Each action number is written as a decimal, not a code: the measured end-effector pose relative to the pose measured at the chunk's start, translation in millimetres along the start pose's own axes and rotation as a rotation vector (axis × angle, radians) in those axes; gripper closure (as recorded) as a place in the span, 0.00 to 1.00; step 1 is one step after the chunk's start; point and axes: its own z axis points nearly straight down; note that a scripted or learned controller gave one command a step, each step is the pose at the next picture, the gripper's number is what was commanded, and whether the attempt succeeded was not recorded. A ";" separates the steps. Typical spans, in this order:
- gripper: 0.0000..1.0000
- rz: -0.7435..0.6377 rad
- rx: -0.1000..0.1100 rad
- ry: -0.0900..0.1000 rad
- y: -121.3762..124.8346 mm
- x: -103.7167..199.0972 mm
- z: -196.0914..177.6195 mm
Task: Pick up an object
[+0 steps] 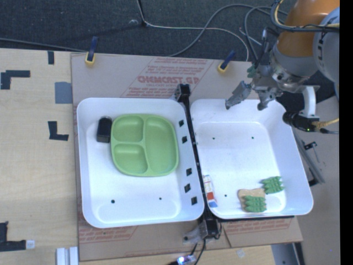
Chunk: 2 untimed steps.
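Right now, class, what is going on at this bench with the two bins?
A robot arm reaches in from the right, its tool open above the right bin's far edge, holding nothing. That bin holds green toys and a small tube at its near side. The left bin holds a green tray with a black block beside it.

The arm [309, 24] is reaching in from the far right of the scene, its orange band sitting high at the far right corner with the grey wrist angling down and leftward below it. The tool [246, 99] is hanging at the far end, its two fingers [234, 100] spread well apart and holding nothing between them.
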 end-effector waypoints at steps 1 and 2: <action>0.00 -0.003 -0.013 -0.001 2.1 0.3 -8.0; 0.00 -0.002 -0.007 -0.002 -0.1 -1.9 56.3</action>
